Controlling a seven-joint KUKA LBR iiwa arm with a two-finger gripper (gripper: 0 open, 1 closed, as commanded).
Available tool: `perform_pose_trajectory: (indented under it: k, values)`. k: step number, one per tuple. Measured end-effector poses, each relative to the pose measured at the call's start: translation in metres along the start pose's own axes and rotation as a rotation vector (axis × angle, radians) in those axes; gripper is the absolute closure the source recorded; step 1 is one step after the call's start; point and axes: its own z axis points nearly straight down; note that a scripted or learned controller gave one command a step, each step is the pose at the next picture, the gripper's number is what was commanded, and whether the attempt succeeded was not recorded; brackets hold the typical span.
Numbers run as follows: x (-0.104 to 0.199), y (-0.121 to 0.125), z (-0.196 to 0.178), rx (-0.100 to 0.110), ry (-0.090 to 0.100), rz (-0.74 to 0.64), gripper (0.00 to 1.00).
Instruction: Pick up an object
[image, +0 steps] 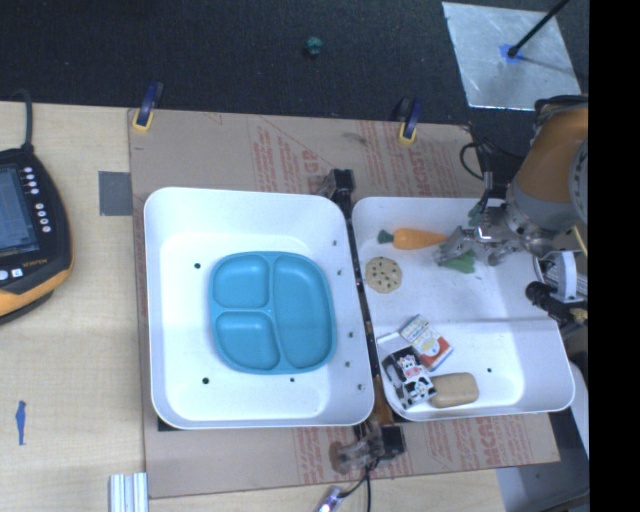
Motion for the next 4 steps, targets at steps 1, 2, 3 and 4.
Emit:
perform_pose_trajectory:
  k: [1,2,3,4]
  values:
    - [-0.006,0.021,0.0,0.0,0.001,-0.004,0.0]
    - [0.006,0.02,0.0,0.002,0.002,-0.003,0.0]
    - [0.018,0.02,0.0,0.004,0.002,-0.003,0.0]
    - [0.026,0.02,0.0,0.006,0.003,-0.003,0.0]
